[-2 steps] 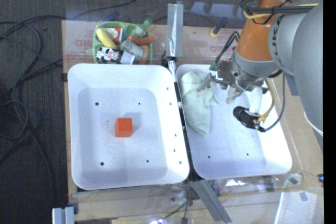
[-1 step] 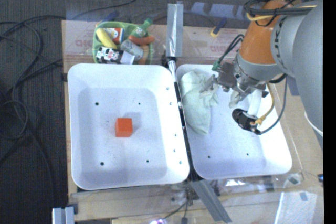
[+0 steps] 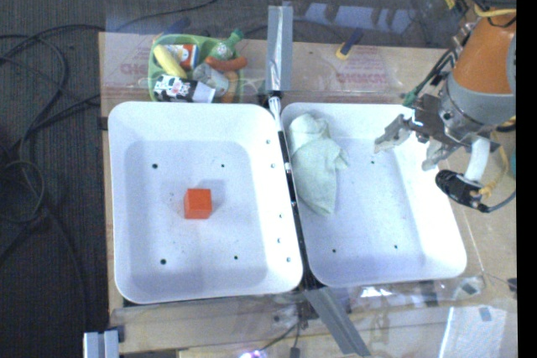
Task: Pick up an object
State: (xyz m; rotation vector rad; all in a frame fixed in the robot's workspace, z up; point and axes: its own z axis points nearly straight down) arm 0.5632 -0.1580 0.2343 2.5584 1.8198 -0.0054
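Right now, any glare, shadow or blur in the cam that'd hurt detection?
Camera view: even light; the orange cube is sharp with a faint shadow; the pale cloth has low contrast against the right bin; clear plastic at the bench front glares; the gripper looks slightly soft.

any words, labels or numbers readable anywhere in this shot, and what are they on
None can be read with confidence.
Faint red print on the bench board behind the bins: too washed out to read.
Packaging in the green basket of small items: markings too small and blurred to read.
The orange cube, the pale cloth and both white bins carry no visible text.
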